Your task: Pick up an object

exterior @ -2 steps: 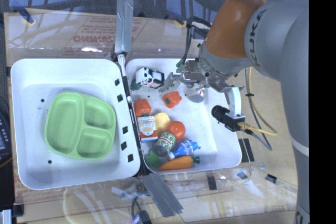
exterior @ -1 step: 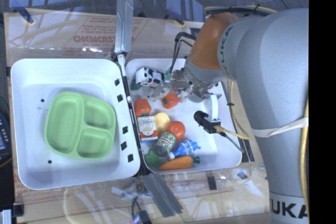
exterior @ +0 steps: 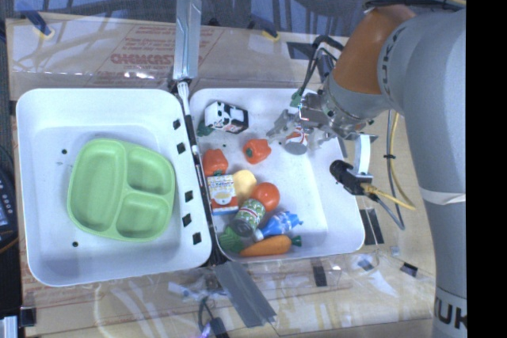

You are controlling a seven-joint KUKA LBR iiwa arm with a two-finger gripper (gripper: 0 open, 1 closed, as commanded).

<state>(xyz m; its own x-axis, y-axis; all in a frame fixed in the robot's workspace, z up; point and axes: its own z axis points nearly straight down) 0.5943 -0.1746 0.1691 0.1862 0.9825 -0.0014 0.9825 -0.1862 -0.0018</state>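
1. Arm [exterior: 412,67]: the grey arm enters from the right, its large link running down the right side; the orange band [exterior: 368,51] sits above the wrist, which bends down and to the left over the right bin.
2. Gripper [exterior: 295,134]: it hangs low over the upper middle of the right bin, pointing left and down. Whether the pincer is spread or pressed together cannot be told, since the metal parts merge at this angle; nothing can be seen pinched in it.
3. Right bin [exterior: 337,210]: a shallow white tray holding a cluster of small toy foods along its left and lower parts.
4. Objects in the right bin: a black-and-white toy [exterior: 224,118] near the upper left corner; a red-orange pepper [exterior: 256,150] just left of the gripper, apart from it; an orange piece [exterior: 215,162] by the left wall; a yellow lemon [exterior: 245,183]; a red tomato [exterior: 267,195]; a small labelled carton [exterior: 221,190]; a green can [exterior: 249,215]; a blue packet [exterior: 280,224]; a carrot [exterior: 267,247] lying along the lower edge.
5. Left bin [exterior: 40,115]: a white tray bearing a green divided plate [exterior: 119,190] with three compartments.
6. Cables [exterior: 388,194]: yellow and black leads hang beside the wrist, over the right bin's right rim.
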